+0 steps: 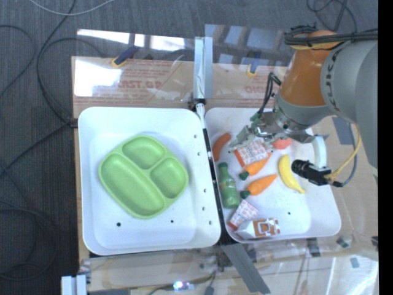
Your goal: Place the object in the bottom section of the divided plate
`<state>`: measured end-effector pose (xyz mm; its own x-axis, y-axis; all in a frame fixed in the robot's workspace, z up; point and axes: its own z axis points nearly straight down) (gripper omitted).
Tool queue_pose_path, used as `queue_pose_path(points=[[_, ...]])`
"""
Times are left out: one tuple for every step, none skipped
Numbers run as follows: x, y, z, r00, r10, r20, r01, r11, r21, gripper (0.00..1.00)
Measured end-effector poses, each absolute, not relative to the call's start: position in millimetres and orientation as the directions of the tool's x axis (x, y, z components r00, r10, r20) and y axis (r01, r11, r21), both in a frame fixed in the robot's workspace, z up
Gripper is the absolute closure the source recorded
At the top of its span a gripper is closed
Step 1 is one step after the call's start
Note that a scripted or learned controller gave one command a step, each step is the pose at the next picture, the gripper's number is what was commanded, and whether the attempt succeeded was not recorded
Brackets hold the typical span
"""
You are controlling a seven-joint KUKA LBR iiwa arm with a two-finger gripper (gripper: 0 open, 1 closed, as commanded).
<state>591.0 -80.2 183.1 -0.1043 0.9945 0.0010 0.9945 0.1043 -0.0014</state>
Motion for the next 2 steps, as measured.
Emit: queue_pose_path(points=[[580.9,14,212,-0.264,0.965,0.000,0.965,0.264,-0.002,1.00],[505.2,5,222,-0.007,1.000,0.000,1.000,0.007,-0.005,1.00]])
